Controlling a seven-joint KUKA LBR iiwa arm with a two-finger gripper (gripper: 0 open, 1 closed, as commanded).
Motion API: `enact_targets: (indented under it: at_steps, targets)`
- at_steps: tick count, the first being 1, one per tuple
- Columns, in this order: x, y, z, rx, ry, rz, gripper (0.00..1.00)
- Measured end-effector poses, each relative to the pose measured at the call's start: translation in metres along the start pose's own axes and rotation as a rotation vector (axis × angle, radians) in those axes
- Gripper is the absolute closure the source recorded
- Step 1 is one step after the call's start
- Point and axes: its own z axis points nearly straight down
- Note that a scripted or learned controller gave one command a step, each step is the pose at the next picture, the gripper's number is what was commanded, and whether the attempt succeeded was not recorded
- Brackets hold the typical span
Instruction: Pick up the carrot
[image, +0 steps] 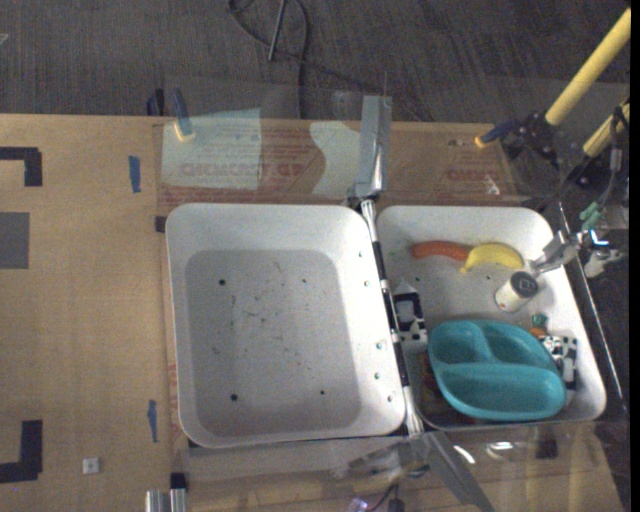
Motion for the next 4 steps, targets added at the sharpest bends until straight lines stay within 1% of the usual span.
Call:
enact_targets:
  at_steps: [1,2,3,4]
  targets:
    - [0.011,-0.03,0.109,0.001,0.001,-0.189,0.0]
    - [0.077,-0.032,0.17,-0.016,-0.008,-0.211,0.0]
    - [0.082,-0.042,0.168,-0.03,-0.006,-0.008,0.0]
    - [0.057,0.06,0.137,-0.001,0.0,0.041,0.0]
